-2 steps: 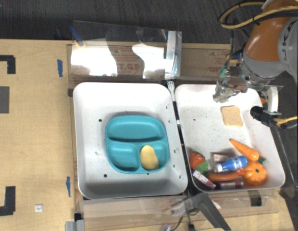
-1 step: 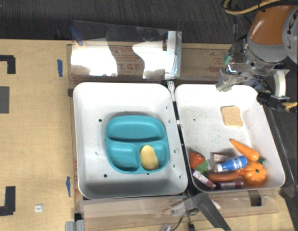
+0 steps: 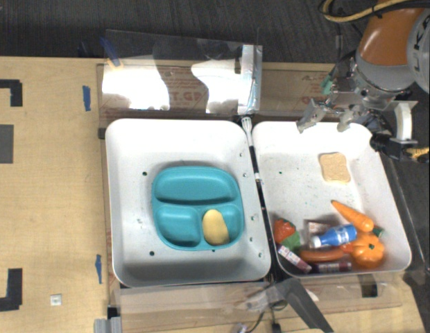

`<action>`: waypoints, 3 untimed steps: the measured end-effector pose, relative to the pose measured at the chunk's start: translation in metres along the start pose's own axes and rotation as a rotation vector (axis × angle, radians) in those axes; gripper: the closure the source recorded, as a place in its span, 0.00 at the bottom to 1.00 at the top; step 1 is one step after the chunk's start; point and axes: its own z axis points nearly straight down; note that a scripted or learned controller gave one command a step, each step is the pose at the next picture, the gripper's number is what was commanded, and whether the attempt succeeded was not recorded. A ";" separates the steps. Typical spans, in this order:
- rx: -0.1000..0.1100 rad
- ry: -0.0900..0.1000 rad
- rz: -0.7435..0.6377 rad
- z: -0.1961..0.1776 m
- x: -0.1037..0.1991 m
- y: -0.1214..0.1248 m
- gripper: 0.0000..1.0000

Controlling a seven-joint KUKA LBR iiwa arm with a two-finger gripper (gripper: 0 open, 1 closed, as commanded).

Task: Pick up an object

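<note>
My gripper (image 3: 327, 118) hangs over the far edge of the right bin (image 3: 298, 151), its two fingers spread apart with nothing between them. Below it in that bin lies a tan slice of bread (image 3: 335, 167). Toward the bin's near end sits a heap of toy food: an orange carrot (image 3: 353, 215), a blue and white bottle (image 3: 334, 238), an orange fruit-like piece (image 3: 368, 252), a red piece (image 3: 284, 229) and a dark red sausage (image 3: 324, 256). The left bin (image 3: 132, 158) holds a teal divided tray (image 3: 194, 203) with a yellow potato-like object (image 3: 216, 226) in one compartment.
A clear plastic sheet (image 3: 201, 75) stands behind the left bin. The arm's grey body and orange band (image 3: 392, 37) fill the top right. Cardboard and wooden bench surface (image 3: 41, 186) lie to the left of the bins.
</note>
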 end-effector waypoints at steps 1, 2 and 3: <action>0.012 0.001 0.045 0.131 -0.082 -0.048 0.00; 0.002 0.011 0.198 0.164 -0.108 0.016 0.00; 0.002 0.001 0.171 0.165 -0.096 -0.013 0.00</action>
